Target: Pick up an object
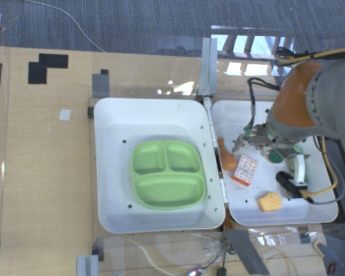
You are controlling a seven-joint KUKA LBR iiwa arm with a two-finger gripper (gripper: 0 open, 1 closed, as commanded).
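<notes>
Yellow block in right bin | patterned packet (print unreadable) | jaws: state indiscernible

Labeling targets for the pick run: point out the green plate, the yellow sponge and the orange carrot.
green plate (168, 174): camera view, ridge between its compartments, left bin.
yellow sponge (269, 201): camera view, middle of its top, right bin.
orange carrot (227, 159): camera view, its thick middle, by the right bin's left wall.
</notes>
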